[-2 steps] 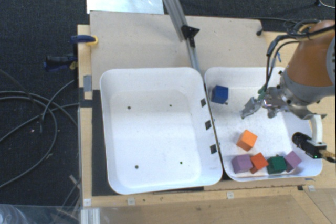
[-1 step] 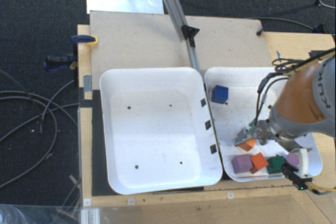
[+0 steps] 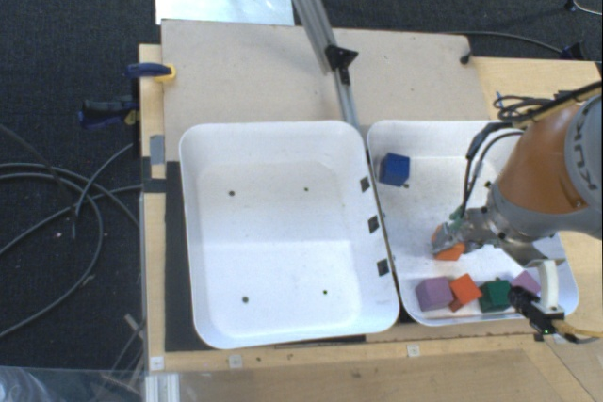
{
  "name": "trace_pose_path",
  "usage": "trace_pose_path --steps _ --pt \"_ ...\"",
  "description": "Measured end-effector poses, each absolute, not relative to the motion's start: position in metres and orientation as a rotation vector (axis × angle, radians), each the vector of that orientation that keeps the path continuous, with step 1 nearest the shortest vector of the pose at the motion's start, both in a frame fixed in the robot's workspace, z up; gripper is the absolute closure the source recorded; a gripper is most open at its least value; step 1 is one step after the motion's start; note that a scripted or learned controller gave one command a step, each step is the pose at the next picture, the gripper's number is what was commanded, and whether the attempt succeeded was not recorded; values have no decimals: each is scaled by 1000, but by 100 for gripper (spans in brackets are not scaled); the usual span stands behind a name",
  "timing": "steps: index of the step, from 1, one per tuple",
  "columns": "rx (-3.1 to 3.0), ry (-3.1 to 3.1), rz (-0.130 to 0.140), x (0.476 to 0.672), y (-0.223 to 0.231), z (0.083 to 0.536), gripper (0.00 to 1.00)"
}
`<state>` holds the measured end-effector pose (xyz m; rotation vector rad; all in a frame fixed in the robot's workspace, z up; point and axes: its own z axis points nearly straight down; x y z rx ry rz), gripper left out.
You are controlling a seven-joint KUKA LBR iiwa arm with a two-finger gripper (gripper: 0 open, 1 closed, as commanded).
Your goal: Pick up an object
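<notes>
Grasp step in hand: the pincer (image 3: 452,238) sits low in the right bin (image 3: 415,202), apparently pinching an orange block (image 3: 448,251). Next move calls for a straight lift.

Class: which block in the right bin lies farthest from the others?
The blue block, alone near the bin's far left corner; the purple, orange and green ones cluster along the near edge.
</notes>
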<state>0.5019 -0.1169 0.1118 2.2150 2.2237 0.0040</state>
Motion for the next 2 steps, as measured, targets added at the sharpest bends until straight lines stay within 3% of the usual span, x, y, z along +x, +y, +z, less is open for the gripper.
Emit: trace_pose_path --steps 1,2 --pt "2204 2236 13 486 -28 194 100" --pt "2208 2237 5 497 33 190 100"
